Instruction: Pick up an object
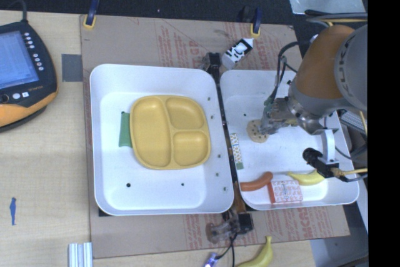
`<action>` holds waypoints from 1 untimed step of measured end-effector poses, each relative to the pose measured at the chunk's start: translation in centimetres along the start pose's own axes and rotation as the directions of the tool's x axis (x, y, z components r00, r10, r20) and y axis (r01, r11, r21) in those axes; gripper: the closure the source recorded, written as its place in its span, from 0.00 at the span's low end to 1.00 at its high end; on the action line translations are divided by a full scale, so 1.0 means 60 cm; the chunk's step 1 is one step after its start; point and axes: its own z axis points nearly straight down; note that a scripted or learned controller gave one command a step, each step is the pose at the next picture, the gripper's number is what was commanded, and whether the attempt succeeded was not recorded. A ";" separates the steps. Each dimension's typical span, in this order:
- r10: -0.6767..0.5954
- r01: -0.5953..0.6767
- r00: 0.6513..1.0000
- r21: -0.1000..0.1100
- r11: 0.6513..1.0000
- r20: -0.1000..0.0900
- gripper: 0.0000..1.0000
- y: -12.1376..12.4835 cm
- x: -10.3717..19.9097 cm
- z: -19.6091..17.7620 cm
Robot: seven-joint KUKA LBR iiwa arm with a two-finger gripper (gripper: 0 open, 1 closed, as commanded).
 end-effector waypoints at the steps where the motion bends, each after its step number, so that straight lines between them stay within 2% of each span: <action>1: -0.001 0.001 1.000 0.000 1.000 0.000 0.00 0.000 0.000 0.000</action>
